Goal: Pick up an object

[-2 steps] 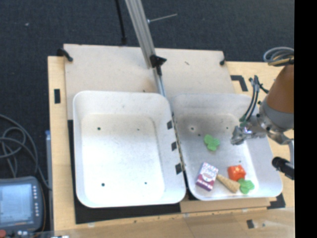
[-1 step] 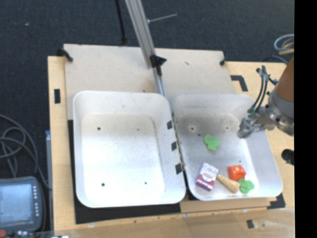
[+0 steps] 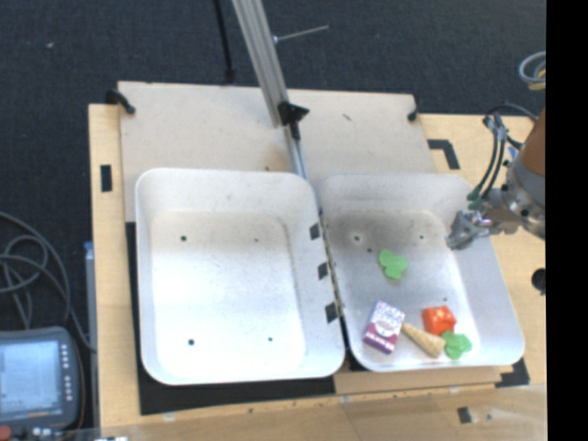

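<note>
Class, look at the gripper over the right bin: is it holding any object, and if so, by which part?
Nothing is held. The gripper hangs over the right bin's upper right side, with no object between its fingers; the green piece lies apart from it.

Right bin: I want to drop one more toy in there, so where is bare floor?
The right bin has bare floor at its far end, beyond the green piece. Its near right corner is crowded: purple box, cone, red toy, green toy. The gripper hangs at the right rim.
</note>
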{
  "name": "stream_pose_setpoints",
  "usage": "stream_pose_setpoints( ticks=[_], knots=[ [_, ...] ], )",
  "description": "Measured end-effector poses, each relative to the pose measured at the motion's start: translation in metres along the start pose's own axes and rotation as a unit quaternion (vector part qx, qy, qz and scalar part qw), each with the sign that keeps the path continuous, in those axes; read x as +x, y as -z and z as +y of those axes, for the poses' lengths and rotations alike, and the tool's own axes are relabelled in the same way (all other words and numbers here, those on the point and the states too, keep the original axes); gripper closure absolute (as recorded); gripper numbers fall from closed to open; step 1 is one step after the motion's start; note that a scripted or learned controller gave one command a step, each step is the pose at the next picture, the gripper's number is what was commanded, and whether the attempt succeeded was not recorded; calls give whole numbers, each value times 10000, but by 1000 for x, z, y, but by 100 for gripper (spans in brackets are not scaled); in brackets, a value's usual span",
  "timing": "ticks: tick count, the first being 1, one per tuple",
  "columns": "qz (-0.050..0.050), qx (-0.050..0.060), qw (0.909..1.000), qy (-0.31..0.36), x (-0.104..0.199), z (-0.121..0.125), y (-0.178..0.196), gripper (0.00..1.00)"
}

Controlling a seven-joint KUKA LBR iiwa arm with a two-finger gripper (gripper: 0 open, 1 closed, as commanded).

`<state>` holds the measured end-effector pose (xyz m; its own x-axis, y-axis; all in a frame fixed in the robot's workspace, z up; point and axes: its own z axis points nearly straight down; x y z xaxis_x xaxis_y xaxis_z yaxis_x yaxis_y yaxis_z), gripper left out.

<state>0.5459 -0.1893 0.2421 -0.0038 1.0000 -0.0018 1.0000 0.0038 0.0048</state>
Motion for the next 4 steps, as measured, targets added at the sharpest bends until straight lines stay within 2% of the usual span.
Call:
stream_pose_setpoints(
  ticks=[1,2,3,4],
  knots=[
    [11,11,10000,17,55,18,-5,100],
    [11,4,10000,17,101,52,2,100],
    [13,12,10000,17,155,78,-6,100],
    [10,10,10000,9,192,98,-5,100]
  ],
)
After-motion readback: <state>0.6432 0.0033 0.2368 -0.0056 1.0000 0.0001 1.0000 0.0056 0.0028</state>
